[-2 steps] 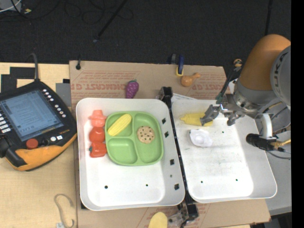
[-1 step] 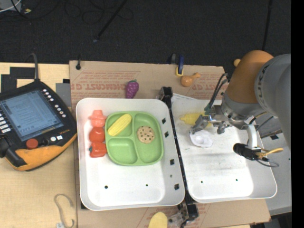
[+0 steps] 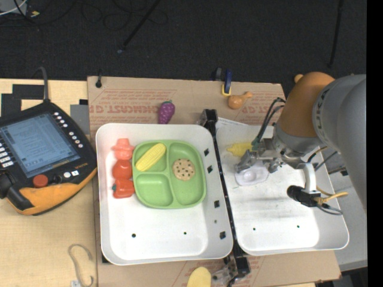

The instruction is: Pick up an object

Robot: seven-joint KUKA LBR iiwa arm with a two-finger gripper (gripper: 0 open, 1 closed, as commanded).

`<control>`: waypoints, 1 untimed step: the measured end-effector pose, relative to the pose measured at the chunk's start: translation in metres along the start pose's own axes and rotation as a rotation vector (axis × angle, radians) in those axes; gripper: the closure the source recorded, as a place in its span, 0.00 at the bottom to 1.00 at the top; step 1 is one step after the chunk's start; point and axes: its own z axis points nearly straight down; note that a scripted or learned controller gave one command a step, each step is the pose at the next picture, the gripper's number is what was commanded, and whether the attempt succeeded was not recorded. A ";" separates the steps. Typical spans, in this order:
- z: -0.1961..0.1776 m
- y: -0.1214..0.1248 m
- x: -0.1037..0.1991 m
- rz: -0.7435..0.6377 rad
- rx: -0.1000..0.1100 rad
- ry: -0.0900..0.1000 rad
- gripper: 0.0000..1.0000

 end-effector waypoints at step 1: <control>-0.020 0.005 -0.003 0.002 -0.018 -0.004 1.00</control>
